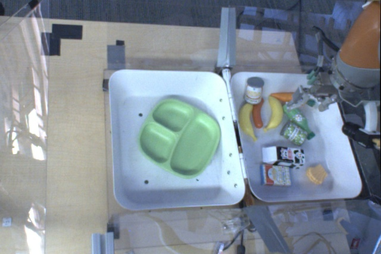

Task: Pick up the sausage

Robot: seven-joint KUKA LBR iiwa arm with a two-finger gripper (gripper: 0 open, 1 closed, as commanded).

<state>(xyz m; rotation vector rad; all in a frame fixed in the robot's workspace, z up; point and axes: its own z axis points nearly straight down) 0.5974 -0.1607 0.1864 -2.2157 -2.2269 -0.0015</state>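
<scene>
Fingers: the gripper (314, 94) hangs over the upper right part of the right bin (351, 172); its metal fingers are a blur of grey against the bin floor, and whether they stand apart or together cannot be told. Nothing can be made out between them.
Arm: grey wrist with orange band, entering from 3 o'clock.
Nearest items: a green packet (296, 125) lies just below the gripper at about 7 o'clock; an orange carrot-like piece (282, 96) lies beside it at 9 o'clock.
Sausage: the sausage (257, 116), reddish-orange, lies on the floor of the right bin, in its upper left area, lodged between two bananas (247, 122) and just under a small jar (254, 90). It sits at roughly 8 o'clock from the gripper, apart from it.
Orientation: long axis runs close to 12-to-6 in the view, upper end toward the jar, lower end toward the bin's middle. Contact with the bananas either side looks likely but is not certain.
Other contents: milk carton (284, 155), a small box (275, 174), a yellow-orange piece (317, 173) toward 6 o'clock.
Left bin: left bin (128, 187) holds a green divided plate (180, 137).
Surface: pale wood surface (74, 128) bears both bins.
Progress: judged early. The sausage is not lifted and not grasped.
Remaining: move over the sausage, descend, close across the short axis, raise it clear.
</scene>
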